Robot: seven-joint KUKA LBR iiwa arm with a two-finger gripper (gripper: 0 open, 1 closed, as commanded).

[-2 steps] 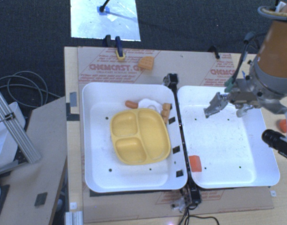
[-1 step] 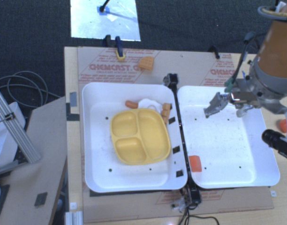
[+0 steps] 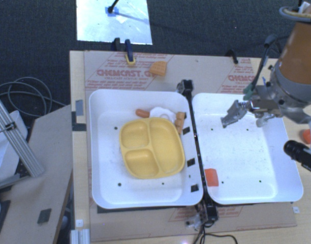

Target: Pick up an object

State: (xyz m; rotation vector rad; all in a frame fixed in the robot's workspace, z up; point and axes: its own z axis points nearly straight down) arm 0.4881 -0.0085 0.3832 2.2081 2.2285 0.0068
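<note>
Your gripper (image 3: 245,114) hangs over the right bin (image 3: 277,193), near its upper edge, the fingers (image 3: 230,117) parted with nothing between them. An orange block (image 3: 211,177) lies at that bin's lower left corner — well apart from the gripper. The left bin (image 3: 102,187) holds a yellow divided tray (image 3: 151,148), with a small sausage (image 3: 142,113) and a white piece (image 3: 161,113) just above it.

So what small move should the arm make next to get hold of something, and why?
Probably shift the end effector toward the near left corner of the right bin and lower it over the orange block. The end effector hangs above bare bin floor at the far side, with nothing between its fingers, and that block is the one item lying in this bin.
</note>
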